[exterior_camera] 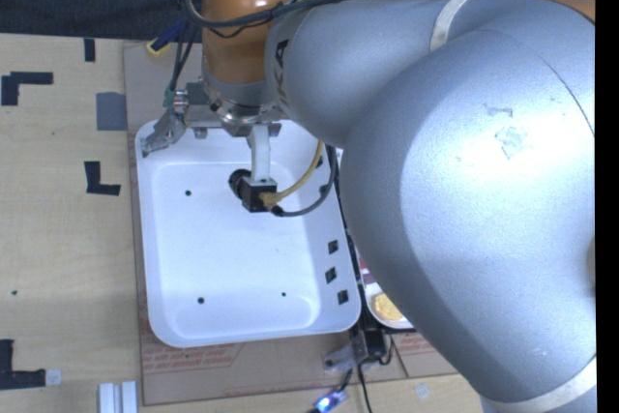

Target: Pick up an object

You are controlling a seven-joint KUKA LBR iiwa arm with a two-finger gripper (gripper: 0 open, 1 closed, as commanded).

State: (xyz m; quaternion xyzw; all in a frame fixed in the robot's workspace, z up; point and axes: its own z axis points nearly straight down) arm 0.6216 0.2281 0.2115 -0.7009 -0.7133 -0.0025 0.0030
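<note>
My gripper (166, 129) hangs below the orange wrist band, over the far left corner of the left white bin (160, 305). I see nothing held in it. The left bin's floor shows just a few small dark dots. The big grey arm covers nearly all of the right bin. At that bin's near edge a small yellow round object (387, 308) peeks out from under the arm, and a thin red sliver (355, 256) shows by the wall between the bins.
The wooden bench to the left carries black tape marks (97, 181) and a grey patch (111, 109). A cardboard sheet (193, 365) lies under the bins. Cables hang at the front edge (353, 358).
</note>
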